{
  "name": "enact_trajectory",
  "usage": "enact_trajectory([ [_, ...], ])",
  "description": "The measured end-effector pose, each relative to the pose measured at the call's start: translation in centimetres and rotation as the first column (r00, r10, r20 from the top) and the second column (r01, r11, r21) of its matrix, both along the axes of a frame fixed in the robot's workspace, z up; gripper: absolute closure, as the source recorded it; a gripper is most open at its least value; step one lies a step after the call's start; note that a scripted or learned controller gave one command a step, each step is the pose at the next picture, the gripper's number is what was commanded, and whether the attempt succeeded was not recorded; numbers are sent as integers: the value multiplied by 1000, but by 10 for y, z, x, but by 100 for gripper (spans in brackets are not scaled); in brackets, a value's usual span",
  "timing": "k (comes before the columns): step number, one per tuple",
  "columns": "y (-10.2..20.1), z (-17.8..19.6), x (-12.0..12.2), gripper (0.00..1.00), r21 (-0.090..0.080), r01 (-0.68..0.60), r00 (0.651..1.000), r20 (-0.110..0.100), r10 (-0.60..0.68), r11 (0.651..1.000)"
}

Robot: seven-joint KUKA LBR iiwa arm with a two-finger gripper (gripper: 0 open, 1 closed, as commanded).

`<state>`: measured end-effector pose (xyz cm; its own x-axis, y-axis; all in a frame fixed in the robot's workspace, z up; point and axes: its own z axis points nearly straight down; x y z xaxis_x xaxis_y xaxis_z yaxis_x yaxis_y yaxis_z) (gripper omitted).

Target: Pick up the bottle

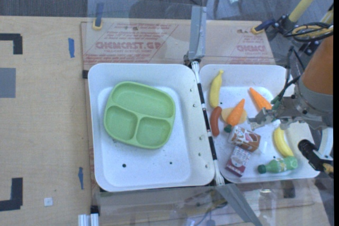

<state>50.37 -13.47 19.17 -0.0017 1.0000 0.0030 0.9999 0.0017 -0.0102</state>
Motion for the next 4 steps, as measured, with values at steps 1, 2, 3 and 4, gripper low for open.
enact_trajectory([
  [1,-49,-96,-20,0,0,20,1000,14,-20,1000],
  [2,-77,-38,-22,0,17,235,972,-5,-234,972],
  [3,-56,-104,-17,0,25,403,915,-1,-403,915],
  [4,-56,-104,-17,0,26,389,921,-2,-389,921],
])
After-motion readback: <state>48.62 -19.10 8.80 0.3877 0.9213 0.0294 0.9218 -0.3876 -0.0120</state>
